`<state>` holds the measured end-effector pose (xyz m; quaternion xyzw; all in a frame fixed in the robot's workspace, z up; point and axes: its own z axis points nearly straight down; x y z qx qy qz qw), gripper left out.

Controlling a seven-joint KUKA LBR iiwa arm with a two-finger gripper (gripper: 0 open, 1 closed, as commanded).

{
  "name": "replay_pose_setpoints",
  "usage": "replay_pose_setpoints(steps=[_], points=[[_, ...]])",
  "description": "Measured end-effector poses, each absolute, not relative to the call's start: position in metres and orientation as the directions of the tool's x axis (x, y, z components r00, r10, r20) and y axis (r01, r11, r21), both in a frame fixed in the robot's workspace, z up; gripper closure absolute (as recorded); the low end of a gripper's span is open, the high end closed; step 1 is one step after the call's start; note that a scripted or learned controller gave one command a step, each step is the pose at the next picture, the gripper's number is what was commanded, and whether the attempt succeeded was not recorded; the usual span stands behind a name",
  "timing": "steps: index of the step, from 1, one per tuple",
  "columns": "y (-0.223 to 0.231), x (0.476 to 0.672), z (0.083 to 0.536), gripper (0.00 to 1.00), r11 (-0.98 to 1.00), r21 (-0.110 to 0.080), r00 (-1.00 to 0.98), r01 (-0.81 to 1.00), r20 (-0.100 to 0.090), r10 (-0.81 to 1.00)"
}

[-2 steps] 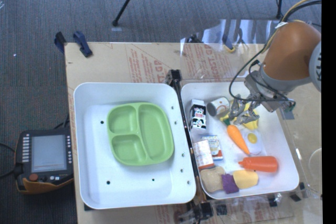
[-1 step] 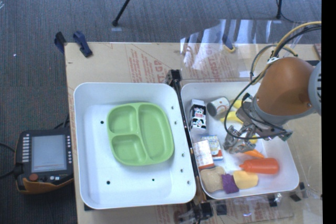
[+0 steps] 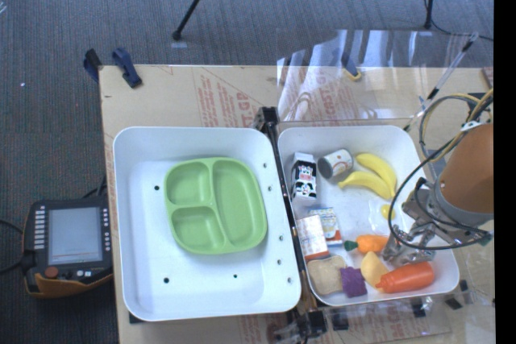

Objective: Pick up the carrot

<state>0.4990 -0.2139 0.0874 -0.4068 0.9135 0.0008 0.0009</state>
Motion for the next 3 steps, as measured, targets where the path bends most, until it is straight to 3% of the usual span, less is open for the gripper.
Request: replay_pose_setpoints(steps=[1,2,3], points=[[-0.209,0.506,0.091,0.0,0.664,-0.01,-0.664,-0.748,-0.017,-0.748],[-0.15,0.568,0.092,0.0,0.742,-0.015,-0.742,-0.67,0.001,-0.67],[-0.116,0.525,0.09,0.0,0.805,-0.012,-0.805,-0.593,-0.003,-0.593]])
